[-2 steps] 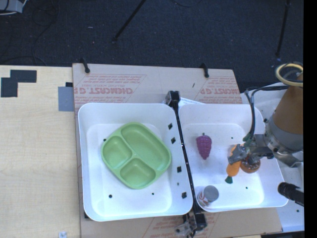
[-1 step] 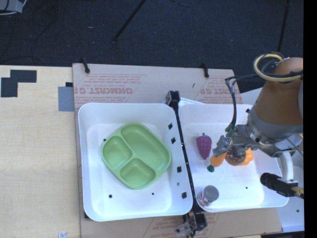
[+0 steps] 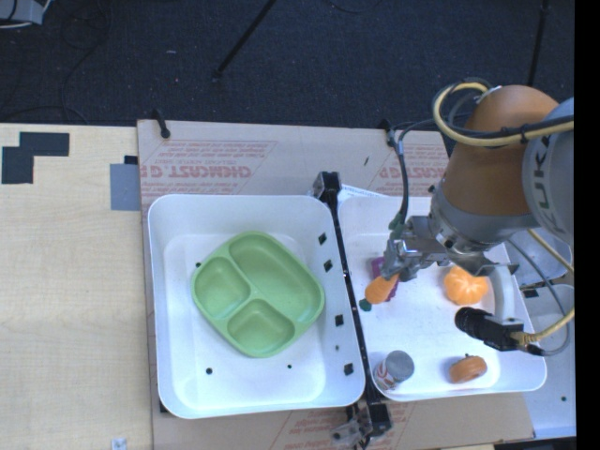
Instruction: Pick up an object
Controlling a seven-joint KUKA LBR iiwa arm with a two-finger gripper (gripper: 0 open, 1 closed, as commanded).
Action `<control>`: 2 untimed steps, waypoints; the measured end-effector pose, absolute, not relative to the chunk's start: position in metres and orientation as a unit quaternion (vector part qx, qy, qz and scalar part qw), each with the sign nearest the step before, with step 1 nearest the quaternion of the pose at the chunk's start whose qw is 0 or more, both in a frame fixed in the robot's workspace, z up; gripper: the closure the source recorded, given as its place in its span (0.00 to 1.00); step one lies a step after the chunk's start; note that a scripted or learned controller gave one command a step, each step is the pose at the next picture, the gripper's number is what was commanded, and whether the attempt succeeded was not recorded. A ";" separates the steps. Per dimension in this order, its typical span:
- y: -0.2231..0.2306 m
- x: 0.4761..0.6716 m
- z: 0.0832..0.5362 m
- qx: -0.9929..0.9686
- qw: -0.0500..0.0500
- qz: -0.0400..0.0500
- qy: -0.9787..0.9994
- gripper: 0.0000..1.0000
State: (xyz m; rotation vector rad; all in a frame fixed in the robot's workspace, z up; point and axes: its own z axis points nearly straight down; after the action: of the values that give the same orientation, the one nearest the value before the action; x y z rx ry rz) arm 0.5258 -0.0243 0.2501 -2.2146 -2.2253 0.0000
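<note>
Smooth green plastic plate [image 3: 258,292] with three rounded compartments in the left bin [image 3: 178,382]. Over in the right bin [image 3: 525,382]: gripper [image 3: 398,261] low by a stubby orange carrot [image 3: 381,289], can't tell its grip. Also a bumpy tangerine [image 3: 466,286], small round can [image 3: 395,368], glossy orange lump [image 3: 468,369].

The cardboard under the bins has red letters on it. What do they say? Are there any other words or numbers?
"CHEMCUZT" or close to it: large red print on the cardboard, upside down and partly blurred, so the letters are uncertain.
Fainter red print to the right on the cardboard: too blurred to read.
Red print on the cardboard's near edge: too small to read.
Can: no readable label.
</note>
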 end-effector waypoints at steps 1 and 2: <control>0.027 0.547 0.237 -0.706 -0.001 0.001 -0.708 1.00; 0.062 0.569 0.238 -0.707 -0.001 0.004 -0.707 1.00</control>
State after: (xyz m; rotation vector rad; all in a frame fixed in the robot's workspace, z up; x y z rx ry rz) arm 0.5690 0.0616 0.2382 -2.2218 -2.2242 0.0116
